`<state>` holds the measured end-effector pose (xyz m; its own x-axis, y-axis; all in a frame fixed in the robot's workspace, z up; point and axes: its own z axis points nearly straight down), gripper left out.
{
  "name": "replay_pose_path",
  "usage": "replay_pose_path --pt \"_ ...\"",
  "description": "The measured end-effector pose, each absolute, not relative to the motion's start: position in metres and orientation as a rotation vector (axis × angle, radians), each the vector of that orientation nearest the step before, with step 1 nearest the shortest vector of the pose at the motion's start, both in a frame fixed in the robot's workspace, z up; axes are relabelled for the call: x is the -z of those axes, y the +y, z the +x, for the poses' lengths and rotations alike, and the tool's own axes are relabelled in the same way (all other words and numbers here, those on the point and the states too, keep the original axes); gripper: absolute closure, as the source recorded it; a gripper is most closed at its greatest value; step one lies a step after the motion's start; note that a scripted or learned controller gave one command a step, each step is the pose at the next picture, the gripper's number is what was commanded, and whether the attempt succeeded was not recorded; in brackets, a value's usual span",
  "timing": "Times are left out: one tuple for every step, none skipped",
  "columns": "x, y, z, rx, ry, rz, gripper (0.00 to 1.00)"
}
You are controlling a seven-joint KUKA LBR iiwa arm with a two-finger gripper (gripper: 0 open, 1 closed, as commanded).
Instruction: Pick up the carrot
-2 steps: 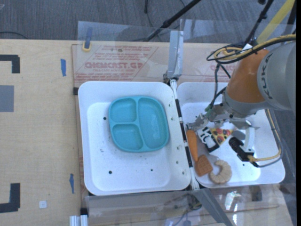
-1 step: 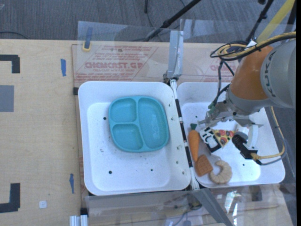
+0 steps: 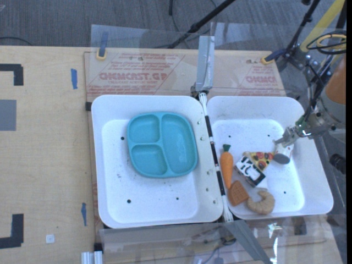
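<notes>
While the bench [image 3: 44, 147] carries two white bins side by side, the left bin [image 3: 110, 202] holds a teal divided plate [image 3: 163, 145] near its middle. At three o'clock, the gripper [image 3: 287, 142] hangs over the right bin [image 3: 313, 194], fingers slightly spread and pinching nothing. At the right bin's nine o'clock edge lies the carrot [image 3: 226, 168], leafy end toward twelve. Just beside it sit a black-and-white box [image 3: 251, 171], a pizza slice [image 3: 260, 158], a croissant [image 3: 262, 202] and a cracker [image 3: 238, 192].
</notes>
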<state>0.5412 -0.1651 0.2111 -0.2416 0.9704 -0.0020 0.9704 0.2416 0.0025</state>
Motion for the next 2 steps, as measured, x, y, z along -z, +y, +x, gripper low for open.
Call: replay_pose_path --pt "-0.185 -0.072 0.533 0.001 2.474 1.938 1.0" --pt "-0.184 0.029 0.513 0.001 2.531 1.865 1.0"
